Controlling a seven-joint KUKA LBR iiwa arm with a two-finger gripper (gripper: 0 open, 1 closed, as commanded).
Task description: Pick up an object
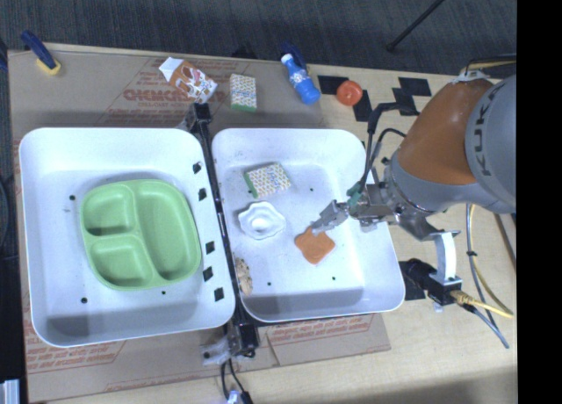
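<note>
Camera view, looking down: two white bins sit side by side on the bench. The left bin (35,218) holds a green tray (139,233) with three compartments, lying near its middle. The right bin (351,152) holds three things — a green-edged packet (268,179) toward 12 o'clock, a crumpled white cup (262,220) near the centre, and an orange piece (314,246) toward 4 o'clock from the cup. The arm (452,152) reaches in from 3 o'clock, its orange band over the bin's right rim. The gripper (327,220) hangs low over the right bin, just above the orange piece at its 1 o'clock; the tips are close to it, yet whether they touch it, or how wide they stand, I cannot tell. Beyond the bins at 12 o'clock lie a blue bottle (300,79), an orange cap (349,92), a small packet (242,92) and a snack bag (186,80).
</note>
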